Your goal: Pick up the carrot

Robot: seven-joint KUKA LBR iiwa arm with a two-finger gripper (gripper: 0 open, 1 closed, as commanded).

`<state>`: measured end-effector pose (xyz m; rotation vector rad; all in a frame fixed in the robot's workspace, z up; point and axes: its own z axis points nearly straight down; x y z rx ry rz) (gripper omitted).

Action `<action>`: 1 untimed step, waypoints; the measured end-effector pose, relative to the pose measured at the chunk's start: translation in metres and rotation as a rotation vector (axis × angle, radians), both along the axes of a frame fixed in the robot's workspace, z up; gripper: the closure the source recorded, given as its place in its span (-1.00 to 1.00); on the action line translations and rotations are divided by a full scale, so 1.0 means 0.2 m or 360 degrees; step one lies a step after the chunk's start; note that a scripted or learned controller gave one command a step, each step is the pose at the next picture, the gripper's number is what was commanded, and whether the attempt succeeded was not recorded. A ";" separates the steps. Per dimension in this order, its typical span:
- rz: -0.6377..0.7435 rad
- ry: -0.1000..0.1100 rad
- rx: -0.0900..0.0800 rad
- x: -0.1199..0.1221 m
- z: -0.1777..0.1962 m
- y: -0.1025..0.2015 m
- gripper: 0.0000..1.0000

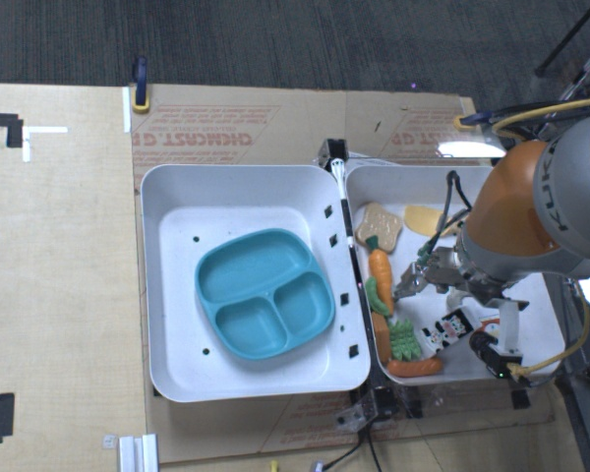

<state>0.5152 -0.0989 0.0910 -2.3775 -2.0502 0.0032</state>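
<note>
Gripper (413, 281) sits low in the right bin (556, 337), just right of the carrot (380, 266), presumably lining up a grab; can't tell how it's set, and nothing is visibly held. Carrot: orange, tapered, green top, lying along the bin's left wall between a tan bread slice (379, 226) farther back and other orange-and-green veg nearer. Left bin (167, 293) holds a blue divided plate (264, 293).
</note>
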 end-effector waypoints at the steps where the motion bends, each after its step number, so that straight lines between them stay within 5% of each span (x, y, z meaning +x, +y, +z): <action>1: -0.0395 -0.0001 -0.0002 0.22 0.00 0.01 -1.00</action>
